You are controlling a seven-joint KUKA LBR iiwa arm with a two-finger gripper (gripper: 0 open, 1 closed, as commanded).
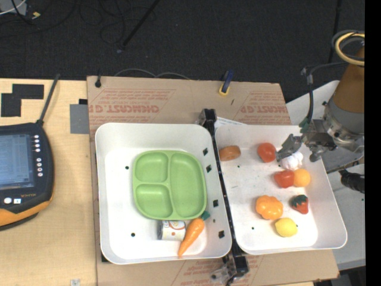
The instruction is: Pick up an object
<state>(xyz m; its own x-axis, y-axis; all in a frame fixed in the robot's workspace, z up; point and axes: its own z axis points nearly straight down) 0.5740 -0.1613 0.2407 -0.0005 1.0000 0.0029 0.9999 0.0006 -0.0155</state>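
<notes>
Your two-finger gripper [302,148] sits over the upper right part of the right white bin [333,231], its fingers spread moderately wide, straddling a small white crumpled-looking object [292,159] that lies just below them; you cannot tell whether they touch it, and nothing is clearly gripped. Just beneath the gripper lie a red block-like toy [284,178] and an orange ball [302,177], touching each other. To its left rests a red tomato-like toy [266,152], and farther left a brown bread-like piece [229,153]. Well below it are an orange pepper-shaped toy [269,207], a strawberry-like toy [299,203] and a yellow lemon-shaped toy [286,226]. Far to the left, the left white bin [113,219] holds a green divided plastic plate [169,183], an orange toy carrot [191,235] and a small can [171,230] whose label is too small to read. The cardboard sheet [149,103] under the bins carries reversed printing you cannot reliably read.
</notes>
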